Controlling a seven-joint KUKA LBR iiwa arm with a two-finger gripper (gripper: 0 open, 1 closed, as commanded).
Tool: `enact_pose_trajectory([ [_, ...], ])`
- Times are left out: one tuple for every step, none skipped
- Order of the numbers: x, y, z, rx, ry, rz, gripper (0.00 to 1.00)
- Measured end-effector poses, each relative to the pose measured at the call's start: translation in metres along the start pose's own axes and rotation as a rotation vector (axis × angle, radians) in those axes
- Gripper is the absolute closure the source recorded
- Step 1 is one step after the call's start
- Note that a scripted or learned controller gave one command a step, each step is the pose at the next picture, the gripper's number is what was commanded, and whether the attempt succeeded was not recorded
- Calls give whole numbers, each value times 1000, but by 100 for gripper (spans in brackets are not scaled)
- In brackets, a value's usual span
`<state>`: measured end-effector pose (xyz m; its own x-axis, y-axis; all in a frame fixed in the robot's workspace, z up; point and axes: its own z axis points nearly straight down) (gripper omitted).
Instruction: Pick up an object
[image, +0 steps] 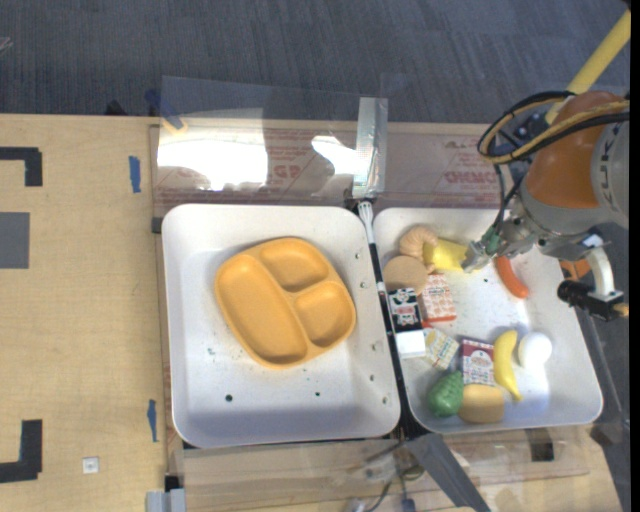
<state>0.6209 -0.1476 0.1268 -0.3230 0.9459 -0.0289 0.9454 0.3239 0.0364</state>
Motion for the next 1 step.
enact_pose_trajectory([
  [-49,-15,7,30,29,-191,100],
])
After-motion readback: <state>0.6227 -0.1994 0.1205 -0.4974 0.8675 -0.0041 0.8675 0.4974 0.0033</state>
